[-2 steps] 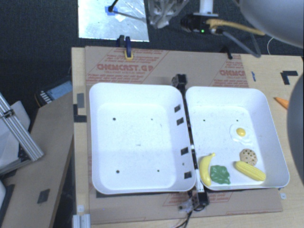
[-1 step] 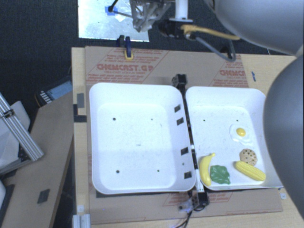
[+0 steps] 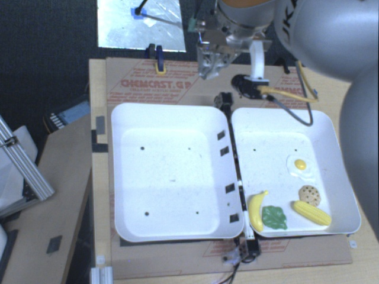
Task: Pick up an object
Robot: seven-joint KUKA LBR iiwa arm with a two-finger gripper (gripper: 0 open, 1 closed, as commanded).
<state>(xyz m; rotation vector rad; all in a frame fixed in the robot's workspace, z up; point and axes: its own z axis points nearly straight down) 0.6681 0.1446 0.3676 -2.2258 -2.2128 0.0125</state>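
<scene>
My gripper hangs high above the bench's far edge, behind the gap between the two bins, with nothing between its fingers. In the right bin lie a fried egg, a round cookie, a corn cob, a yellow banana and a green leafy piece, all near its front. The gripper is far from all of them.
The left bin sits beside the right one, joined by a black-clipped seam. A blue-and-yellow clamp stands on the bench's far edge. A shiny metal sheet lies behind the bench.
</scene>
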